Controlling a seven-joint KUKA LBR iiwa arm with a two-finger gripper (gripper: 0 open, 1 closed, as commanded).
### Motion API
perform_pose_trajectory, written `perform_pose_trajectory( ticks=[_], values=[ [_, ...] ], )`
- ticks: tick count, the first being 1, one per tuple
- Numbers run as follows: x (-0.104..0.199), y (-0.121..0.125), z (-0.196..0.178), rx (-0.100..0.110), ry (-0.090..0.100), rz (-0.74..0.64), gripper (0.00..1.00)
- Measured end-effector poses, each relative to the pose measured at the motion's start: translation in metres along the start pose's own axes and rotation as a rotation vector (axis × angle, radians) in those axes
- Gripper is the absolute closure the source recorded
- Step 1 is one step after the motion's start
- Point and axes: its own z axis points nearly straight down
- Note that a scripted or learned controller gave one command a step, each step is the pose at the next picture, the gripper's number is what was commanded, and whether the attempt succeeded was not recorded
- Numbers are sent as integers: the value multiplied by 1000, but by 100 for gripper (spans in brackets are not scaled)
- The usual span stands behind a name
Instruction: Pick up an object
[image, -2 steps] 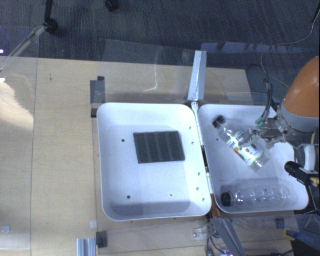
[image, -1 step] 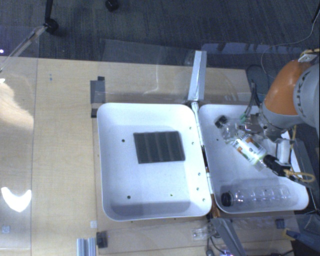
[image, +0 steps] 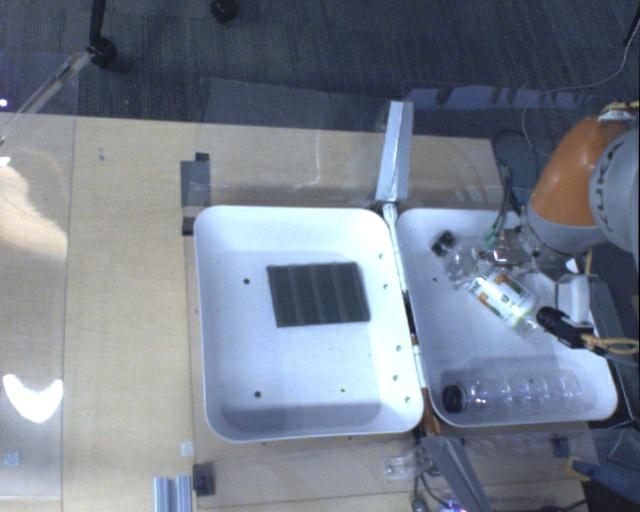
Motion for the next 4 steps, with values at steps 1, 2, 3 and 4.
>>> perform_pose_trajectory(
  ticks=[1,2,3,4],
  values=[
    [-10,9,0,16,6,-60,0],
    [-16,15,1,25,5,-116,0],
    [-21,17,1,21,7,-163,0],
    [-24,25,2,40,9,-218,0]
  ],
)
